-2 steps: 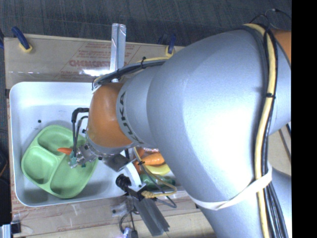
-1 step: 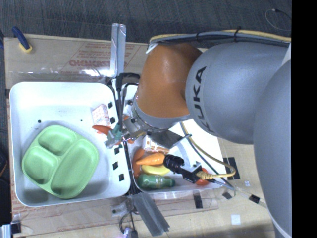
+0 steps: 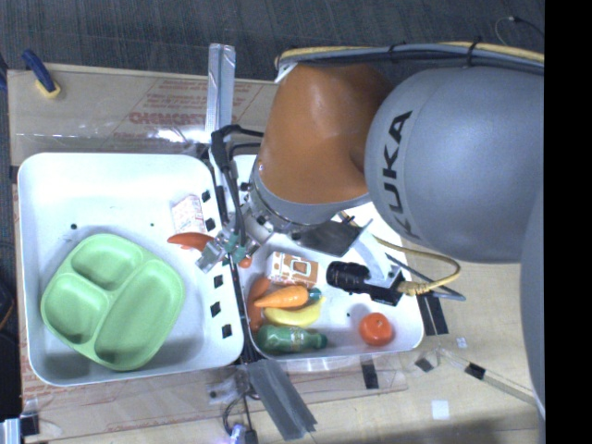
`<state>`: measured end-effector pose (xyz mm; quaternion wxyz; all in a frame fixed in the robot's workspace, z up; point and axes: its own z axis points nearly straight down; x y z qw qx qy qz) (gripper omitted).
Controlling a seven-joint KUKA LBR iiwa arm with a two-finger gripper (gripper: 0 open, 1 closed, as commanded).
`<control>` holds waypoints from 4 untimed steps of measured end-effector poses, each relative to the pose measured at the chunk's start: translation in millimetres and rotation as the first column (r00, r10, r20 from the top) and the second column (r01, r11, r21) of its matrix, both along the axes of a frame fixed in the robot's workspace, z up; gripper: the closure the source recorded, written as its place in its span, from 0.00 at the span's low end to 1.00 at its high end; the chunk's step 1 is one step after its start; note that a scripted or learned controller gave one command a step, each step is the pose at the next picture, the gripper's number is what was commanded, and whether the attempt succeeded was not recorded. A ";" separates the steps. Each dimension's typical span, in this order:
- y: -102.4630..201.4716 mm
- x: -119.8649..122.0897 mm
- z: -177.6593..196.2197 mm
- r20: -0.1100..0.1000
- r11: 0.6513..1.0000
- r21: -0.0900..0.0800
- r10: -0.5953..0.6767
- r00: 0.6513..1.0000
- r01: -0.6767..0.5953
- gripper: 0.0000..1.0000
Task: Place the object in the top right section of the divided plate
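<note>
The green divided plate [image 3: 113,300] lies in the lower left of the left bin [image 3: 55,178], with nothing in its sections. A red chili pepper [image 3: 190,240] lies on the bin floor above and right of the plate. My gripper [image 3: 228,247] hangs over the wall between the two bins, just right of the pepper. The big orange and grey wrist hides most of the gripper from above.
A small white and red packet [image 3: 188,214] lies above the pepper. The right bin [image 3: 407,340] holds a printed carton [image 3: 293,268], a carrot [image 3: 282,297], a banana [image 3: 296,314], a green vegetable [image 3: 289,340] and a tomato [image 3: 375,328].
</note>
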<state>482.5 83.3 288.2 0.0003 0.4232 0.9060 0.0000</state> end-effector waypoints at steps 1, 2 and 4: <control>98.9 13.3 -85.6 -0.005 0.965 -0.001 0.263 0.965 -0.263 1.00; 81.0 19.1 -175.5 0.023 0.974 0.003 0.227 0.974 -0.227 1.00; 119.0 49.6 -187.1 0.025 0.940 -0.006 0.342 0.939 -0.342 1.00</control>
